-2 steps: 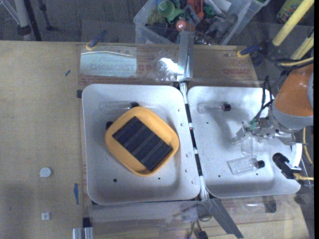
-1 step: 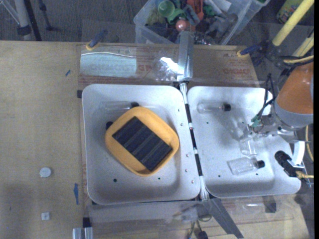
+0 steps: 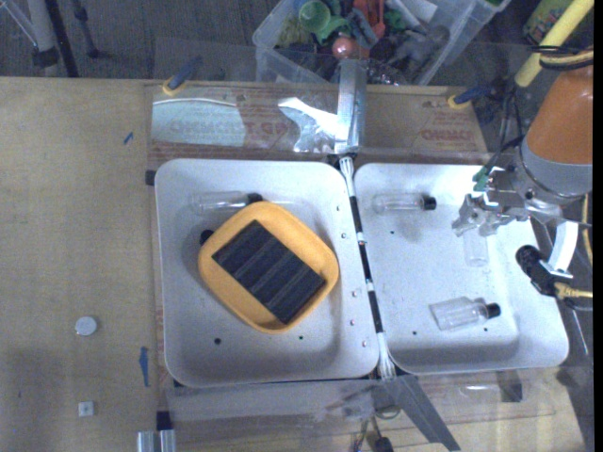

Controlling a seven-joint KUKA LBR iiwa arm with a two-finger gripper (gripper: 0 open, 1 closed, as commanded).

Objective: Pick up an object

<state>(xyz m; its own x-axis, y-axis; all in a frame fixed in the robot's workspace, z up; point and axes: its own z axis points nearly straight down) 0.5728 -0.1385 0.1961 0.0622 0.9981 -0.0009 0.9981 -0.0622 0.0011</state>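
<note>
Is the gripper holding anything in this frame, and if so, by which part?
It cannot be told. The gripper hangs over the right bin with something pale and clear below it, too blurred to identify; whether anything sits between the fingers is unclear.

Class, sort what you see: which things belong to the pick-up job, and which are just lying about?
Job: gripper; yellow solar pad; clear bottle; clear vial; left bin; right bin.
Lying about: toy box; white disc.

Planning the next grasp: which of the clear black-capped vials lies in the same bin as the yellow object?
The vial along the left bin's far edge, just behind the yellow object. The other two lie in the right bin.
</note>
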